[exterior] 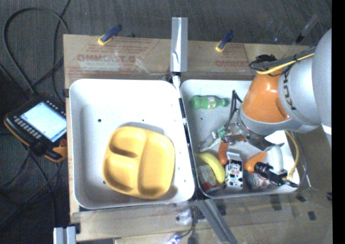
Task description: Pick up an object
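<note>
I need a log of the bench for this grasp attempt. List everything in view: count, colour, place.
Shallow white plastic bins: 2, white, side by side on the bench.
Yellow compartment tray: 1, yellow, lying in the left bin.
Green plastic bottle: 1, green with pale cap, on its side at the far end of the right bin.
Yellow banana: 1, yellow, near end of the right bin.
Small mixed items: several, orange, black, white, cluttered at the near end of the right bin; too small to tell apart.
Blue-and-yellow clamps: 2, on the bench's far edge.
Handheld pendant with lit screen: 1, on the floor left of the bench.
Robot arm: 1, grey with orange band, over the right bin.
</note>
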`<state>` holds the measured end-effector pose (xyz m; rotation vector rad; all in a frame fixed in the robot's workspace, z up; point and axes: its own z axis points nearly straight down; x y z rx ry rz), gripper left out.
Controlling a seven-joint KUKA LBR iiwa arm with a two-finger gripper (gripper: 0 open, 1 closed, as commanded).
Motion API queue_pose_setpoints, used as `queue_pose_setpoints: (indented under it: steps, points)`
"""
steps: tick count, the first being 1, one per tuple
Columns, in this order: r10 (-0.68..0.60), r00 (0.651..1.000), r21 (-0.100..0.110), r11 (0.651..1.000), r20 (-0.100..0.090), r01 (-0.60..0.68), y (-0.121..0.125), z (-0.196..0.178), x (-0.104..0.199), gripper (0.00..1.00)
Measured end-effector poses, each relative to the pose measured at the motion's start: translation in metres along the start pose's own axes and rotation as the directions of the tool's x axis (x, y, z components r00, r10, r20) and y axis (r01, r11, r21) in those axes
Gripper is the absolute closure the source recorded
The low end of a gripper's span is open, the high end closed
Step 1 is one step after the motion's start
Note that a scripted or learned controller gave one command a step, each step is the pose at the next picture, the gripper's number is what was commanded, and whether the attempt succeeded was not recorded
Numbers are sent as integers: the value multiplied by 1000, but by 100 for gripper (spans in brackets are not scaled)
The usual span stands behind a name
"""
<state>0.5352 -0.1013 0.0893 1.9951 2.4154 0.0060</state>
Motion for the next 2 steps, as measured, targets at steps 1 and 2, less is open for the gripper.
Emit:
queue_pose_setpoints:
  steps: [1, 2]
  points:
    - [-2, 1000, -1, 1000, -2, 2, 2, -9, 1, 100]
    - [177, 984, 14, 984, 0, -176, 75, -92, 19, 100]
